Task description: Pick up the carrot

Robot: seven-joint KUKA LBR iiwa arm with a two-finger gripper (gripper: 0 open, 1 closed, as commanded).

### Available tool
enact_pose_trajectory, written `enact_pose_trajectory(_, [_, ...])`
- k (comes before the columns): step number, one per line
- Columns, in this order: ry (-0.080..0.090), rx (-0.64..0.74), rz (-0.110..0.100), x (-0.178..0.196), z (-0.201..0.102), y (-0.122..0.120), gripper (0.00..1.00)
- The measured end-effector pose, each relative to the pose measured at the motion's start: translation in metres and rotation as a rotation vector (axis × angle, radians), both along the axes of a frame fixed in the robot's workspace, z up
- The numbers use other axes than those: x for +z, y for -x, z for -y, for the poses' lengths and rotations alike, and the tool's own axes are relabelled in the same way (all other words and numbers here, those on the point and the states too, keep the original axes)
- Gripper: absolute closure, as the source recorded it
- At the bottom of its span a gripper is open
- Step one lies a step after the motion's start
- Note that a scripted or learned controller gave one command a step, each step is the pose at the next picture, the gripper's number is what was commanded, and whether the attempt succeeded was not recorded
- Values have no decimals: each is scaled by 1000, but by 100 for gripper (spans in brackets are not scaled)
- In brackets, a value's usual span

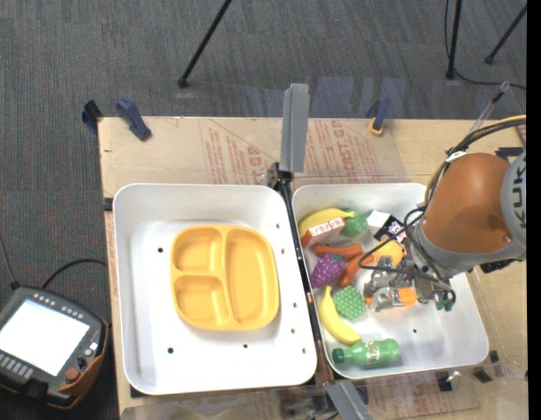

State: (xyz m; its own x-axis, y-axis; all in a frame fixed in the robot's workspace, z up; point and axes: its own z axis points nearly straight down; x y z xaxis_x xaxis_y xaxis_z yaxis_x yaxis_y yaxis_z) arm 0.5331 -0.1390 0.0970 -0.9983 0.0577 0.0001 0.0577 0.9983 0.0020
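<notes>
Carrot lies in the right bin, toward its rear-left part, a slim orange piece between the red-labelled banana at the rear and the purple grapes in front. A second orange piece slants down beside the grapes; cannot tell whether it belongs to the same carrot.

Hand sits low over the bin's middle, just right of the green knobbly toy, near an orange object. Cannot tell whether it is apart, together, or clamped on anything; the wrist hides too much.

Other items: yellow banana toward the front-left, green bottle along the front edge. Left bin carries a yellow divided plate.

Judgement: hand stands right of and forward from the carrot, so the reach is not yet lined up. To do it well, shift toward the rear-left, align the closing direction across the carrot's narrow width, and descend at mid-length. Crowding is the risk: grapes and banana lie close, so a sloppy descent could nudge neighbours or grab the wrong piece.
</notes>
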Motion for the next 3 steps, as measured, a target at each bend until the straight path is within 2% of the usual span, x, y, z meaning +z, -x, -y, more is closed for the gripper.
enact_pose_trajectory(1, [1, 233, 6, 105, -56, 26, 100])
enact_pose_trajectory(2, [6, 267, 14, 241, -21, 0, 100])
enact_pose_trajectory(3, [-1, 230, -2, 208, -70, -24, 100])
